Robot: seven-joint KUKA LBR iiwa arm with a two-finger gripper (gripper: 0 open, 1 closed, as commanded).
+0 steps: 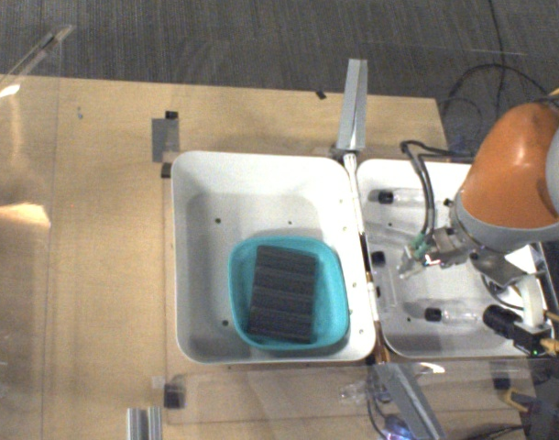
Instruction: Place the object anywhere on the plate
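Observation:
A dark grey ridged block (284, 293) lies flat on a teal square plate (241, 273) in the front half of the left bin (202, 236). It rests wholly inside the plate's rim, slightly tilted. My gripper (415, 257) hangs over the right bin (449, 333), near that bin's left wall, under the orange band of the arm (513, 177). It is well apart from the plate and the block, with the wall between the bins in between. Nothing shows in its grasp.
A grey metal post (354, 108) rises at the back between the bins. Small black fittings (384, 196) sit on the right bin's floor. Cables (426, 177) loop beside the arm. The wooden bench (78, 246) stretches out to the left.

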